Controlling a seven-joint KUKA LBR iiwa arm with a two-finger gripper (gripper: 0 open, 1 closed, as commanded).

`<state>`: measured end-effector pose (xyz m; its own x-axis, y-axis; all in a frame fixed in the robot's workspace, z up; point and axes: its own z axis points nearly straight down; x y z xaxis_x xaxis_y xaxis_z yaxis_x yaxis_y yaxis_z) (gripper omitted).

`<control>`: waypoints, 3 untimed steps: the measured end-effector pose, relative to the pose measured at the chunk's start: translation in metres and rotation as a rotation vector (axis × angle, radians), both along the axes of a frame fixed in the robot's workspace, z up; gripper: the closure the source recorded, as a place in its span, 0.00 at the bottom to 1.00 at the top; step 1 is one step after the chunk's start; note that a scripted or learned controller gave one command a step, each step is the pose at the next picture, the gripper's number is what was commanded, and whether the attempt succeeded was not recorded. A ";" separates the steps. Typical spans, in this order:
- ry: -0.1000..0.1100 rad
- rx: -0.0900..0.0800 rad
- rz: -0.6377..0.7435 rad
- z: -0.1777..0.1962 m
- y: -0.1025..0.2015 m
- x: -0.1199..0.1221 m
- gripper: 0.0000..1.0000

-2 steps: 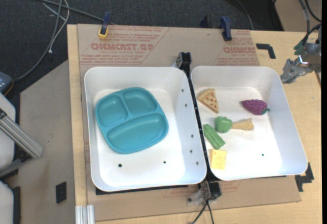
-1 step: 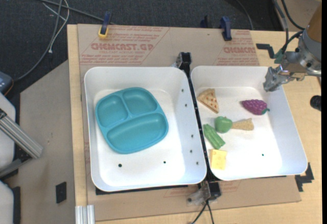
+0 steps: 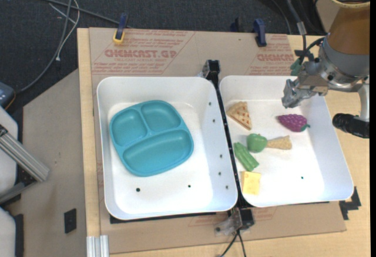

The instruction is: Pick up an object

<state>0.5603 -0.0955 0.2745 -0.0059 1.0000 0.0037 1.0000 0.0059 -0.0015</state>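
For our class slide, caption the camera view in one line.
Gripper hovers above purple grapes in right bin.

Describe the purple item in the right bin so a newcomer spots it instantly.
Start at the right white bin, the one without the teal divided plate. Look to its upper right area, just below the pincer: there lies the purple grape bunch. It is the only purple thing; its neighbours are a tan pizza slice, green vegetables and a yellow cheese block.

Bright, even overhead light; soft shadows inside the white bins point(image 3: 108, 150); sharp focus, mild glare.
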 end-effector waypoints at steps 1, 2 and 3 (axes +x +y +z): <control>0.002 0.000 -0.001 -0.016 0.046 -0.007 1.00; 0.001 -0.001 0.000 -0.020 0.101 -0.002 1.00; 0.002 -0.001 -0.001 -0.029 0.143 -0.009 1.00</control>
